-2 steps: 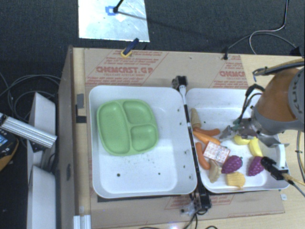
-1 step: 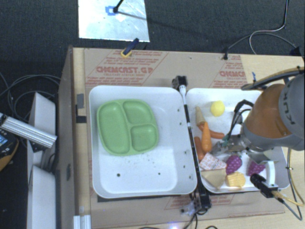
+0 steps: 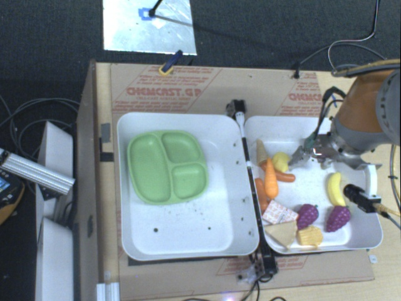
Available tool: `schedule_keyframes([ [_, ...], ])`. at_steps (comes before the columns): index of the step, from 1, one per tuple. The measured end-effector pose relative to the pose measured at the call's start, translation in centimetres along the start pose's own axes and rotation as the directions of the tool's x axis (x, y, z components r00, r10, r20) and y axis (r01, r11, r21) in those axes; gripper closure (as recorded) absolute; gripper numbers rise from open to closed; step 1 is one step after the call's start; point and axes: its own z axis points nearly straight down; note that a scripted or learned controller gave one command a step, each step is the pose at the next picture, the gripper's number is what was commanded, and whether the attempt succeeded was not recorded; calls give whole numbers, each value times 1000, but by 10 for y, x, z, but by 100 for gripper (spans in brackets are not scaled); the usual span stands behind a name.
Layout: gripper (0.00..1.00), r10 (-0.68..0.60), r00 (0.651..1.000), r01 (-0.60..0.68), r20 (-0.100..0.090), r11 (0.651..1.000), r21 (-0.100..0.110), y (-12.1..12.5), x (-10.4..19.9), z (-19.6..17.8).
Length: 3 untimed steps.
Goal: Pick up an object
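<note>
Front edge: cheese wedge (image 3: 282, 233) and corn piece (image 3: 309, 236) are found lowest in the right bin (image 3: 376, 234), right against its front wall.
Just behind those: a red-and-white cracker (image 3: 279, 213) and two purple grape bunches (image 3: 307, 216) (image 3: 338, 218) are lined up, the cracker touching the cheese.
Right side: a banana (image 3: 335, 189) is laid lengthwise, near the grapes but apart from them.
Left side of that bin: a carrot (image 3: 270, 179) is propped against the divider, with a sausage-looking thing (image 3: 283, 177) across it and a small lemon (image 3: 281, 162) just behind.
Claw: the gripper (image 3: 302, 155) is seen low in the right bin, just beside the lemon; the fingers look spread a bit and nothing is seen clamped between them.
Arm: the grey arm (image 3: 369, 115) with the orange band is reached in from the right.
Left bin (image 3: 135, 234): only a green divided plate (image 3: 167, 166) is held, well apart from everything else.
Bench: cardboard sheet (image 3: 188, 86) is laid under both bins.
</note>
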Motion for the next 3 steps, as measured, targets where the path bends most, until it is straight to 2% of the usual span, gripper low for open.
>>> schedule_keyframes([
  [1,0,1,1000,-1,1,1000,-8,12,48,46],
  [2,0,3,1000,-3,0,1000,1,-40,50,51],
  [3,0,1,1000,-1,-1,1000,2,-25,44,51],
])
